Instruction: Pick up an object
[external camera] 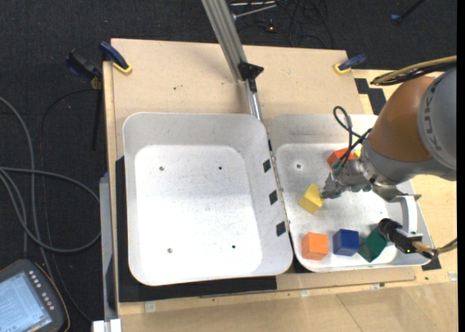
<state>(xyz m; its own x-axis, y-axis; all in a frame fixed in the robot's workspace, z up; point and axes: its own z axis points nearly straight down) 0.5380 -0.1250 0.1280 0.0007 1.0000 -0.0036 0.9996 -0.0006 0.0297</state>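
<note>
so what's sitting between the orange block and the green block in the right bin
A blue block stands between the orange block and the green block, in a row along the right bin's near edge in the camera view.

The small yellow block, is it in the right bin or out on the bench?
In. The small yellow block lies on the floor of the right white bin, beside the gripper.
</note>
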